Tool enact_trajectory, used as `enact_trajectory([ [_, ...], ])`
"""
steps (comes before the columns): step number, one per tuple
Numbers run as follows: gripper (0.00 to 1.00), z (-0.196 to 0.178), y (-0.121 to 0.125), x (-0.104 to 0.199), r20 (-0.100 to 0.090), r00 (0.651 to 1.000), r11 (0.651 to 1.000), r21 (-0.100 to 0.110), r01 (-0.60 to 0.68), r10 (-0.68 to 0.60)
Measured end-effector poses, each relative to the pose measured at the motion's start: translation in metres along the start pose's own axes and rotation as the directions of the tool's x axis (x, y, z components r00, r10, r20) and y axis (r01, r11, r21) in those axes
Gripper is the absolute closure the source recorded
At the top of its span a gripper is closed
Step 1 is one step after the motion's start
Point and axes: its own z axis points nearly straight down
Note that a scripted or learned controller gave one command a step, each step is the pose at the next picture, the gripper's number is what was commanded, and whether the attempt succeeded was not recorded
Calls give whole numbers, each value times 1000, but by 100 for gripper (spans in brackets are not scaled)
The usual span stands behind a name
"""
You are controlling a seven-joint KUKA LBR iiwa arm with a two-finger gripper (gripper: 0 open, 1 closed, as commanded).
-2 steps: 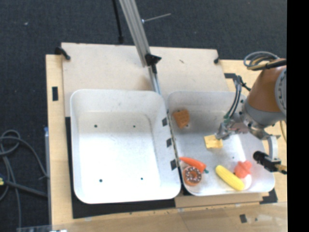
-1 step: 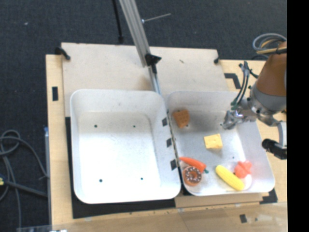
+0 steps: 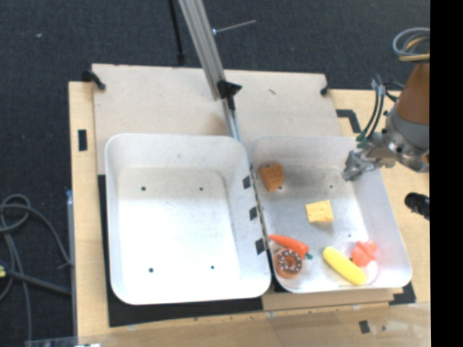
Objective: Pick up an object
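Toys fill the right bin (image 3: 376, 194): brown block (image 3: 272, 176) at eleven o'clock, yellow cube (image 3: 319, 212) central, carrot (image 3: 289, 243), donut (image 3: 289, 263), banana (image 3: 343, 265), red piece (image 3: 364, 252) along six, tool (image 3: 354, 166) at two o'clock.

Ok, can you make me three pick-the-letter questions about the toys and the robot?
1. Where do the toys lie?
A) left bin
B) right bin
C) on the floor

2. What colour is the banana?
A) yellow
B) blue
C) purple

3. Where is the pincer?
A) over the left bin
B) at the right bin's far right rim
C) on the banana

Answers: B, the toys sit in the right bin, none in the left bin; A, the banana is yellow; B, the pincer hangs by that rim, apart from the toys.
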Motion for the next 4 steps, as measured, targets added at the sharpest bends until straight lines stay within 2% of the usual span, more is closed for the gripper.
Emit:
enact_trajectory([
  [1, 100, -55, 2, -1, 0, 1000, 1000, -1, 1, -1],
  [2, 100, -40, 17, 45, -1, 1000, 1000, 7, 1, -1],
  [3, 100, -48, 31, 97, -2, 1000, 1000, 4, 3, -3],
  [4, 100, -32, 45, 144, -1, 1000, 1000, 8, 1, -1],
])
